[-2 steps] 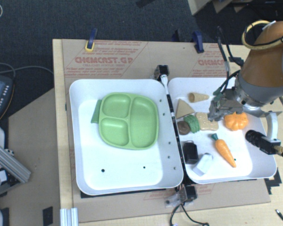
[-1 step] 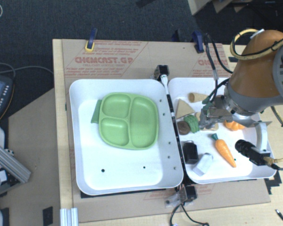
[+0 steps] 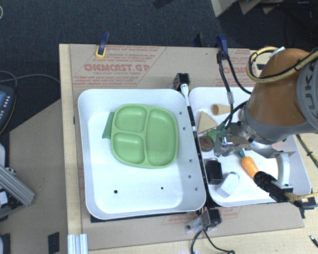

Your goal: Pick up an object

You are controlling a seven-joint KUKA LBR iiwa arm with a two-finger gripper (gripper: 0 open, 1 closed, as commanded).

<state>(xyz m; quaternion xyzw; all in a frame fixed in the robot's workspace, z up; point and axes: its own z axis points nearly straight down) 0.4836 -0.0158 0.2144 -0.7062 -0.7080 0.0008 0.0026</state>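
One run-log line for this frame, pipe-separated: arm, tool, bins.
arm: over right bin | tool: low among small items, grasp unclear | left bin: green divided plate | right bin: black block, orange-handled tool

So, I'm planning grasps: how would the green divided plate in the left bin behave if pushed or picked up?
The green divided plate looks like rigid moulded plastic, so probably stiff and light. It lies flat and wide, so it should slide on the left bin rather than tip. Its low rounded rim may slip from fingers.

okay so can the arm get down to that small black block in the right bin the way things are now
Probably yes. The small black block lies uncovered near the left wall of the right bin, with a white piece just beside it. The arm hangs over the same bin, slightly right of the block, so a short move should do it.
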